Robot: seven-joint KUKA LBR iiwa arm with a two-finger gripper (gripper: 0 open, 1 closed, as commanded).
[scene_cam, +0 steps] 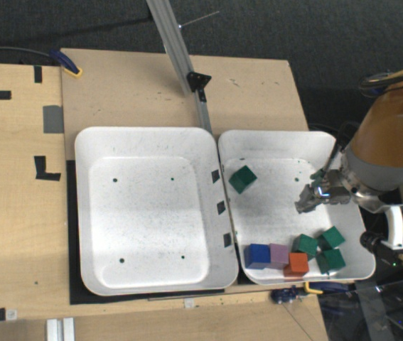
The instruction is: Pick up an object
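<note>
The gripper is hovering over the right bin; its grip cannot be told from here. A green block is lying apart toward the bin's left, while blue, purple, orange and more green blocks are crowding the near edge.

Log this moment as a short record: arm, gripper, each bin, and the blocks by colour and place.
arm: reaches in from the right, over the right bin
gripper: low over the right bin's right half, nothing visibly in it
lone green block: upper left of the right bin, apart from the rest
cluster at near edge: blue block, purple block, orange block, three green blocks
left bin: no blocks seen
</note>
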